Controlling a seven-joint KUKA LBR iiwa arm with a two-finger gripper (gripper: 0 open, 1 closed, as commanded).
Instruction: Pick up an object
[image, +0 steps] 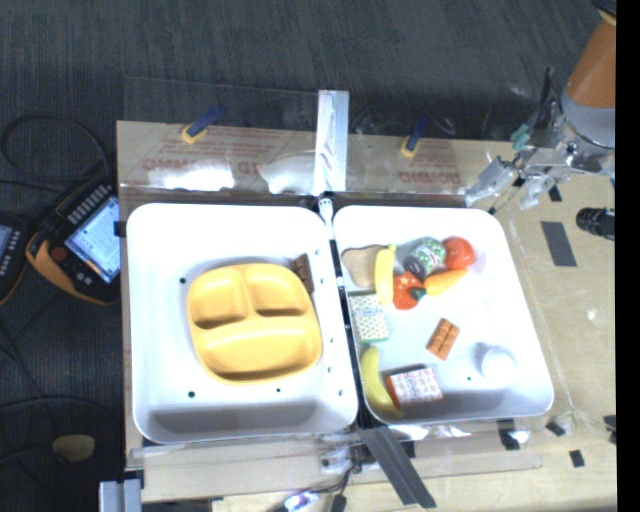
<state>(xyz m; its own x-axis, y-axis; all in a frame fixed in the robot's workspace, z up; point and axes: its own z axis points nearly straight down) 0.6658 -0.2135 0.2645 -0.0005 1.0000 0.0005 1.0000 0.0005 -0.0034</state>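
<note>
Hovering beyond the right bin's (520, 300) far corner, my end effector (505, 180) carries nothing. Inside lie a tomato (458, 252), carrot (440, 283), banana (372, 378) and small boxes, labels unreadable.

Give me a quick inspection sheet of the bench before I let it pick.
Surface: bench bearing two white bins side by side.
Job's things: right bin holds a banana, tomato, small box and other toys.
Clutter: yellow divided tray in the left bin.
Gripper: gripper above the right bin's far corner, holding nothing.
Cables: black cable on the floor.
Surroundings: handheld pendant at left.
</note>
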